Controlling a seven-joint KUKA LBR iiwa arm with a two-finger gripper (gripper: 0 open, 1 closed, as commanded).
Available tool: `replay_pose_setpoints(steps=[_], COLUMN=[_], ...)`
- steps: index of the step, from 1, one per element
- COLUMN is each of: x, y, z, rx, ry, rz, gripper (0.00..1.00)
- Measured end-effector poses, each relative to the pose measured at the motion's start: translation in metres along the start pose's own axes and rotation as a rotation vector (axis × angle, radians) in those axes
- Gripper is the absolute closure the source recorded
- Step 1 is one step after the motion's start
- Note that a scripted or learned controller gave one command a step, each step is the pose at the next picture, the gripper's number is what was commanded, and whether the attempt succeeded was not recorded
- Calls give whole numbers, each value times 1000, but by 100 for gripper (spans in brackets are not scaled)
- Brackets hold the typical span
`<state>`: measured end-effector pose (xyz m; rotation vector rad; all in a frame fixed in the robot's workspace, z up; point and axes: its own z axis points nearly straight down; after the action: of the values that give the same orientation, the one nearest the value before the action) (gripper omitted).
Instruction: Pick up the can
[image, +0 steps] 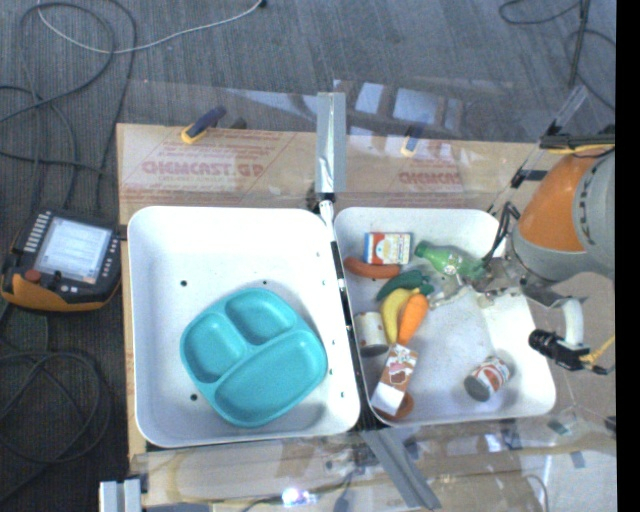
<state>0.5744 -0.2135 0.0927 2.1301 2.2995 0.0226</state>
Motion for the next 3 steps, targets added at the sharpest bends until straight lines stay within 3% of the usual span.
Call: replay_pose_setpoints(steps=[1, 2, 3], x=[5, -6, -6], y=[-79, -87, -84], z=[-3, 0, -10], rx=[-5, 6, -3], ry=[-2, -11, -17], rz=[-12, -567, -567], gripper=[0, 0, 100])
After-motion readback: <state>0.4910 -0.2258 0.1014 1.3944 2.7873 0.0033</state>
